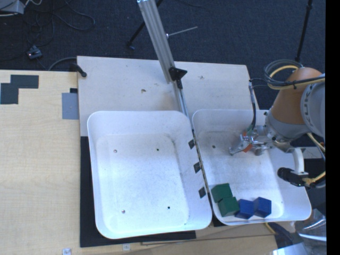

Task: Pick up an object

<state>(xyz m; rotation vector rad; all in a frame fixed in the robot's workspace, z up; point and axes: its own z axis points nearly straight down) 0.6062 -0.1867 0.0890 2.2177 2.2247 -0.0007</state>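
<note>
The gripper [245, 146] hangs over the middle of the right bin [223, 124], its metal tip pointing left. Whether the jaws stand wide or narrow cannot be told; nothing shows between them. Behind it, to the right, rises the grey arm [297, 108] with its orange band. Along the near edge of the same bin, well apart from the gripper, sit two green blocks [223, 198] touching each other, and just to their right two blue blocks [254, 207] side by side. The left bin [106, 126] lies beside it on the white tabletop [122, 84]. A slanted metal rail [159, 41] stands at the far side.
</note>
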